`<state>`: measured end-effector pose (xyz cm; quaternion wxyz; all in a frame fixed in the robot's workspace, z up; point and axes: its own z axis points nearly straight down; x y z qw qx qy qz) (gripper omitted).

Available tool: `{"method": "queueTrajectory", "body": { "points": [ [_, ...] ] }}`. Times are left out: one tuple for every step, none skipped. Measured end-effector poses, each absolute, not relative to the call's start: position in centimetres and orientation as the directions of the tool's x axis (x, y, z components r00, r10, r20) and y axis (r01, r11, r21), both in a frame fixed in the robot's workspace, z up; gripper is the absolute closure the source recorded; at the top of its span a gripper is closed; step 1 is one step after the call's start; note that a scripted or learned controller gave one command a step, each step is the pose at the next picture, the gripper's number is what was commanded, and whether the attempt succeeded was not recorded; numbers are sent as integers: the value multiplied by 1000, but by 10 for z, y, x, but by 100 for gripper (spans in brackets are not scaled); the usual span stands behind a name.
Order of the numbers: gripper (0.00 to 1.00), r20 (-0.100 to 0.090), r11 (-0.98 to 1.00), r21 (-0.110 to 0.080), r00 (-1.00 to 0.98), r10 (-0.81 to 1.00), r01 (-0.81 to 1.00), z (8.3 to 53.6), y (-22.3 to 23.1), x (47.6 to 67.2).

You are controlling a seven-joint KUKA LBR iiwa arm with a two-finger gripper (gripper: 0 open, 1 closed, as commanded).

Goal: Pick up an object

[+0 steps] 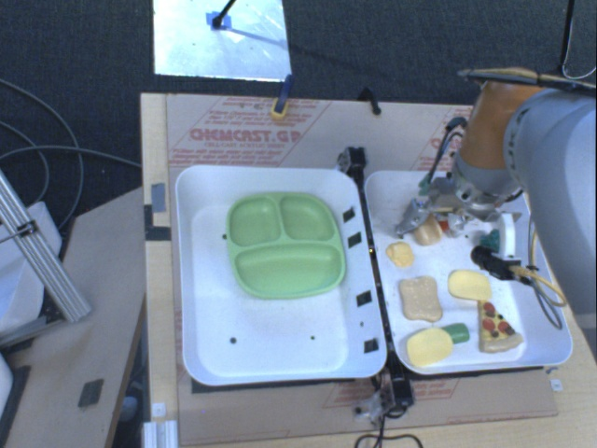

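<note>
We see the gripper [415,220] low over the upper part of the right bin [390,292], right of the frame's centre. It hangs from the grey arm [550,157], which comes in from the right edge with its orange band [485,129] in the upper right. A tan piece [429,234] lies right at the gripper's tip, touching it or just beside it. We cannot tell how far the gripper is open, nor whether it has hold of anything.

The things to pick from all sit in the right bin, in the lower right of the frame:
- A small yellow piece [399,254] lies just below the gripper.
- A toast slice [421,299] lies below that.
- A yellow oval [469,286] lies to the right of the toast.
- A pizza slice [497,328] lies near the bin's lower right corner.
- A yellow round piece [428,347] lies by the lower rim, with a green cylinder [456,332] touching its right side.

In the left bin [205,325], at the middle of the frame, a green divided plate [284,245] lies flat, toward the bin's upper half.
</note>
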<state>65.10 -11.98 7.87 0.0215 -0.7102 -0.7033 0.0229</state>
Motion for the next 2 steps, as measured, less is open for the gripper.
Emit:
{"method": "queueTrajectory", "body": {
  "points": [
    [100, 0, -16, -65, 16, 1000, 998, 88, -124, 648],
    [100, 1, 10, 15, -11, 1000, 1000, 192, -69, 672]
  ]
}}
